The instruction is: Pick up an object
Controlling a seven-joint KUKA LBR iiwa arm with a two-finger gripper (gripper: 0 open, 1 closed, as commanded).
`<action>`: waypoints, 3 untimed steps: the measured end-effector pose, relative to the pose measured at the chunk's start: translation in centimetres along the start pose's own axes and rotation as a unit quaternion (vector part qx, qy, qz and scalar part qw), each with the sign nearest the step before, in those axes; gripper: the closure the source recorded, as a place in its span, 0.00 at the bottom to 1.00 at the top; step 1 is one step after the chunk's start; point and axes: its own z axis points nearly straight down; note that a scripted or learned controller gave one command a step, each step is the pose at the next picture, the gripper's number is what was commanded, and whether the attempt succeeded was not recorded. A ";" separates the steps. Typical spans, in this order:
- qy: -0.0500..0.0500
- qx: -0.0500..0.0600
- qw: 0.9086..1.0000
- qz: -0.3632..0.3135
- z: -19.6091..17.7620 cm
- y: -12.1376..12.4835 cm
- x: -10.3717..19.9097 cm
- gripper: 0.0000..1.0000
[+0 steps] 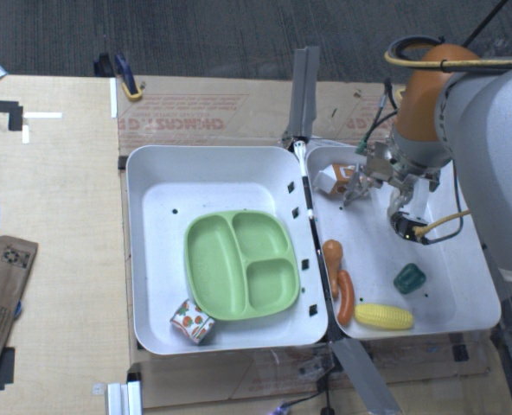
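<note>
The right bin (460,271) holds a small white and orange carton (330,178) in its far left corner. An orange carrot (332,259) and a red sausage (345,299) lie along its left wall. A yellow corn cob (383,316) rests near the front edge, with a dark green piece (409,277) just behind it. My gripper (358,188) hangs low over the back of this bin, right beside the carton on its right side. Nothing visible is lifted off the bin floor.
In the left bin (149,199), a green divided plate (239,266) sits mid-floor, and a small patterned carton (193,322) stands in the front corner. A grey post (304,93) rises behind the wall between the bins. The arm's bulk covers the right bin's far right side.
</note>
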 end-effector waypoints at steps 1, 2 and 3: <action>0.002 0.003 1.000 0.007 0.2 0.2 0.0 0.00; 0.005 -0.003 0.997 -0.075 0.3 0.7 -0.8 0.00; 0.008 -0.026 0.996 -0.083 -10.3 0.6 1.2 0.00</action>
